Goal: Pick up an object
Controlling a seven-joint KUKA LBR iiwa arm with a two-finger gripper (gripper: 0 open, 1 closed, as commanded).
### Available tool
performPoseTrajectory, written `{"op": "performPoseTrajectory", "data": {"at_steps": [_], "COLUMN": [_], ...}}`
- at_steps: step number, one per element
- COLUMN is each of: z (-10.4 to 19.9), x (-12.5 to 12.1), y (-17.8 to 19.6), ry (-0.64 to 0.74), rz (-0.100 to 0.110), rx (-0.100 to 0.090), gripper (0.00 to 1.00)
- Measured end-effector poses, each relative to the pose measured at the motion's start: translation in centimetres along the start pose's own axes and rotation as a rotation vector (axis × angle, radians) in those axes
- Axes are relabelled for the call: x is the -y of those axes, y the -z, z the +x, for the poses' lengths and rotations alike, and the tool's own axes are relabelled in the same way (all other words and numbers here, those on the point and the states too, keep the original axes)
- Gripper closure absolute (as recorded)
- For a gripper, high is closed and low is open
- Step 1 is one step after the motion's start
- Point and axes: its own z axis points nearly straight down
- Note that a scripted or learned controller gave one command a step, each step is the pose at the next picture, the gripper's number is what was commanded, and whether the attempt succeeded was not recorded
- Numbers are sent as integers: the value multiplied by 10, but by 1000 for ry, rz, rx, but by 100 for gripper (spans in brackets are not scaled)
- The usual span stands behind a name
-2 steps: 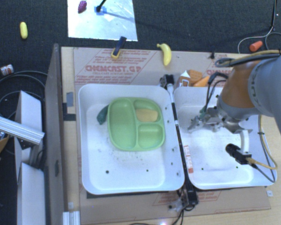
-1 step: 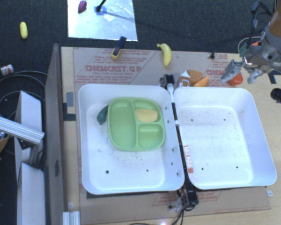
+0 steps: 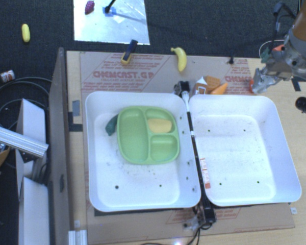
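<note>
A green divided plate (image 3: 143, 139) lies in the left bin (image 3: 99, 182), with a yellow piece (image 3: 159, 125) in its upper right compartment. A dark teal object (image 3: 111, 124) rests against the plate's left edge. My gripper (image 3: 260, 81) hangs at the far right, beyond the back rim of the right bin (image 3: 245, 157), over the bench. Nothing shows between its fingers.
A banana (image 3: 181, 58), an orange piece (image 3: 219, 89) and a small carton (image 3: 200, 86) lie on the cardboard behind the bins. A yellow clamp (image 3: 128, 53) sits at the back edge. Cables and a metal rail (image 3: 18, 142) are at the left.
</note>
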Motion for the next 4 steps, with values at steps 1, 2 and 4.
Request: {"op": "performPoseTrajectory", "data": {"at_steps": [1,2,4], "z": [39,37,-34], "x": [5,4,16], "y": [-92,-87,-182], "ry": [-3,-6,-12], "rz": [13,6,1], "rx": [-5,-2,0], "gripper": [100,0,0]}}
